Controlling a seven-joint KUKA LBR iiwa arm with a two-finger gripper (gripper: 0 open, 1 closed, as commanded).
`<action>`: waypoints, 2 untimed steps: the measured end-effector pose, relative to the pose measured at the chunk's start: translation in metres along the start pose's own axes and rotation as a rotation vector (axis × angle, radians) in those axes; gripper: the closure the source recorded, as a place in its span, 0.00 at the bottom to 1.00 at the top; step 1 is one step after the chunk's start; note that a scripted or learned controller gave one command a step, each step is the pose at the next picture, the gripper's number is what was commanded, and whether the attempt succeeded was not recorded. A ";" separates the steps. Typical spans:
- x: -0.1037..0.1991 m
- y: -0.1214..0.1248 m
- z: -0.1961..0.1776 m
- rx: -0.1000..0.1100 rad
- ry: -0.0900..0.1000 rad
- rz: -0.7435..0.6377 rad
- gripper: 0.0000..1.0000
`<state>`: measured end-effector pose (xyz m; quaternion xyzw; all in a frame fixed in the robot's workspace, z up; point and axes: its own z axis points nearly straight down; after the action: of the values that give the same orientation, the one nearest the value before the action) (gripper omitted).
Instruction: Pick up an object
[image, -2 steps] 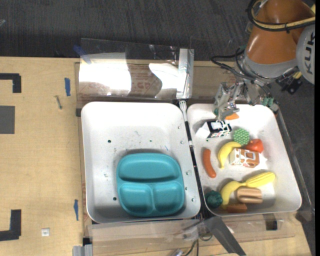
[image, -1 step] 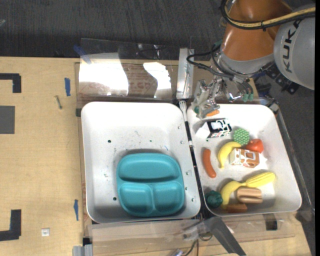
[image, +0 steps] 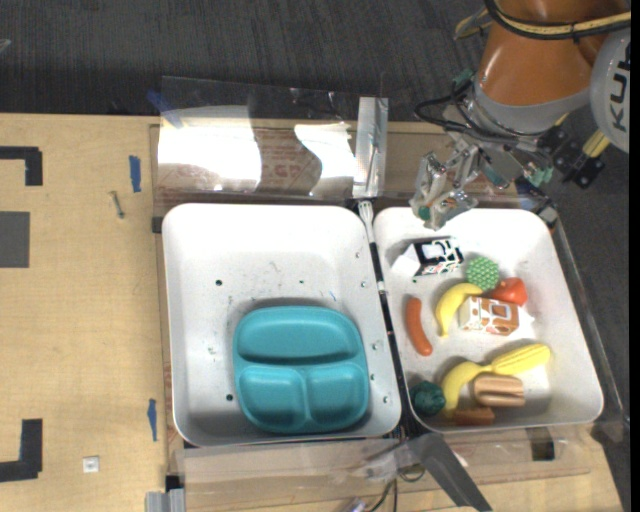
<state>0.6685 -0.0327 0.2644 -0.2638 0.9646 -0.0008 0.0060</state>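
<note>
Toy food fills the right bin (image: 570, 300), the one nearer the arm, while the left bin (image: 200, 260) carries a teal divided tray (image: 300, 368) lying flat toward its near edge, with one long compartment at the back and two smaller ones in front.

Moving right across the divider, a red sausage (image: 418, 326) lies lengthwise along the right bin's left side, and a dark green leafy piece (image: 429, 398) sits in the near left corner. Just right of the sausage, a yellow banana (image: 453, 304) curves beside a small white carton with orange print (image: 489, 315). Behind them, a black-and-white card-like item (image: 438, 255) rests near the far wall, with a green knobbly round piece (image: 483, 271) next to it and a red-orange piece (image: 511, 291) just beyond that. Toward the near side, a second banana (image: 459, 380) touches a hot dog in a bun (image: 499, 388), and a yellow corn cob (image: 522, 357) lies just behind the bun.

Above the far left corner of the right bin, the gripper (image: 441, 203) hangs from the arm (image: 530, 50), clear of the objects below. Nothing is seen between its fingers, and whether they are spread or pressed together cannot be told from this view.
</note>
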 end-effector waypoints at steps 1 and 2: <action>-0.014 0.023 -0.023 0.000 -0.001 -0.062 1.00; -0.014 0.071 -0.022 -0.005 0.006 -0.141 1.00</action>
<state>0.6441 0.0358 0.2864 -0.3310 0.9436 0.0006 0.0025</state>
